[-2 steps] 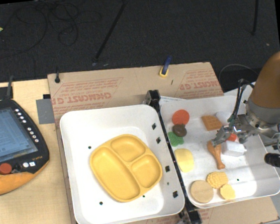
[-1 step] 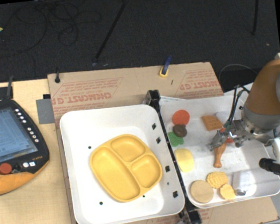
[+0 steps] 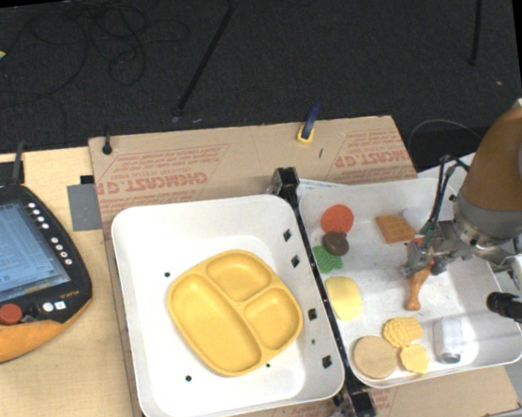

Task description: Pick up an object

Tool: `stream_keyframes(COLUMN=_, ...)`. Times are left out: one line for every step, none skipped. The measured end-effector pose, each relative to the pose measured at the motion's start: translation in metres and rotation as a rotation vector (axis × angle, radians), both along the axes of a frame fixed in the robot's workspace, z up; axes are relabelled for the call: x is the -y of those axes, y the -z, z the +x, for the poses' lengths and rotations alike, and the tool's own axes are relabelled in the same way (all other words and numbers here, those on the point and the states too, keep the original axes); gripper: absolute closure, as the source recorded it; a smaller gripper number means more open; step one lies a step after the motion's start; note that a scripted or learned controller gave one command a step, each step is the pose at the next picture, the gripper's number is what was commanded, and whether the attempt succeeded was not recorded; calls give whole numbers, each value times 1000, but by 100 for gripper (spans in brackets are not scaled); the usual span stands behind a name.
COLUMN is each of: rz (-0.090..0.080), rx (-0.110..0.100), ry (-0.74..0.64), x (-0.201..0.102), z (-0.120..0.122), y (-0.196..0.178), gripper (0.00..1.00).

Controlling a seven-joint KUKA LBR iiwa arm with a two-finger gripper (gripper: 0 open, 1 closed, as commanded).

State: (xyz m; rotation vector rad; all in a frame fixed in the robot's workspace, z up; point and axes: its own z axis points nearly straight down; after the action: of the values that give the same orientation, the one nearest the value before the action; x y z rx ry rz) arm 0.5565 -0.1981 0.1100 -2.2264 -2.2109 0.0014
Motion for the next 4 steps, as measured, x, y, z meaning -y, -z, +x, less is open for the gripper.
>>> stream_keyframes(rz=-3, rx=6, ry=-7, x=-4, z=4, y=-61, gripper=100)
stream_keyframes(rz=-3, rx=6, ry=-7, x=-3, z=5, y=-114, gripper=100)
stream_keyframes(rz=0, rx=0, ry=-10, x=-55, z=1, y=-104, gripper=100)
stream_keyframes(rz=0, rx=-1, ry=-10, x=-110, z=-5, y=-100, gripper=100)
